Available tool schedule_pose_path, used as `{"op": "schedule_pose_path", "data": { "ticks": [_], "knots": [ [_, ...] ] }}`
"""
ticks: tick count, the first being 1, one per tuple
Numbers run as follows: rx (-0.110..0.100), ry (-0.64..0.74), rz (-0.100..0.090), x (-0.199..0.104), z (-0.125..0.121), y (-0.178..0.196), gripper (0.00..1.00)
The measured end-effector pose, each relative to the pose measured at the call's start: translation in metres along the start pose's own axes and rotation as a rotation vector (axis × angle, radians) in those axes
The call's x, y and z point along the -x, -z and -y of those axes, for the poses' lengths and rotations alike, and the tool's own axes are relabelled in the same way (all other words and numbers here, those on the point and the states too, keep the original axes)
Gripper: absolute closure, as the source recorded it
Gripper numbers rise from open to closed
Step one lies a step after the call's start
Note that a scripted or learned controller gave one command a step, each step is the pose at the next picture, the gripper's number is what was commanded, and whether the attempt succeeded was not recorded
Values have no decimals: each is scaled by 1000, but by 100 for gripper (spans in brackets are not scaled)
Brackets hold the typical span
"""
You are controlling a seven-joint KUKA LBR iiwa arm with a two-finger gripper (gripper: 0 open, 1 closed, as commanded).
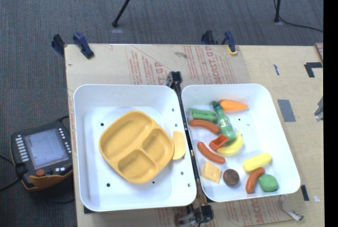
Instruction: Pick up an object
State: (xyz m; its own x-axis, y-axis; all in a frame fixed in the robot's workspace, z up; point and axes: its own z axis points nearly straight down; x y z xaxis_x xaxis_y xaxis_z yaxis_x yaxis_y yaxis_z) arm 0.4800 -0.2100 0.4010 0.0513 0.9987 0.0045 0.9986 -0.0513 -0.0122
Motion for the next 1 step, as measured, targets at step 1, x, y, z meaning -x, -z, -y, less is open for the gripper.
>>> {"op": "schedule_pose_path", "data": {
  "ticks": [1],
  "knots": [
    [-1, 8, 0, 0, -1, 9, 100]
  ]
}}
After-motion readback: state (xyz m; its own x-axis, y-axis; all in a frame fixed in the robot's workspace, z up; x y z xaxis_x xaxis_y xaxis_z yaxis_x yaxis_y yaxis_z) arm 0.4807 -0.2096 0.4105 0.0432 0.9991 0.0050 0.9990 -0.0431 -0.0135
